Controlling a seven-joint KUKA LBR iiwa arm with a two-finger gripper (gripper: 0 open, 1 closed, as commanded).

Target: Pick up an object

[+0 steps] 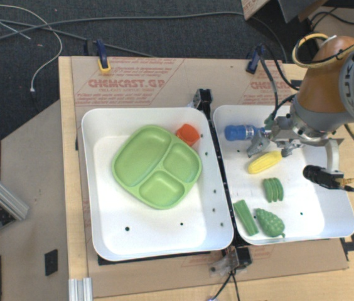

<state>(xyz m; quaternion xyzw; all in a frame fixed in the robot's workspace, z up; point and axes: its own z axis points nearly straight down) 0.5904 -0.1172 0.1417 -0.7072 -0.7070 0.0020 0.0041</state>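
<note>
Bins (101,187): 2; green toys (269,221): 3; corn (264,163): 1.

My arm (337,74) is running off the right edge, so its base is going unseen. My wrist is covering the far right corner of the right bin (327,231). The green divided plate (157,166) is hiding the lower part of the orange object (188,132). My pincer (271,144) is looking too small to judge.

Dark carpet floor (164,17) w/ loose cables (20,17); cardboard sheet (158,74) on bench.
</note>
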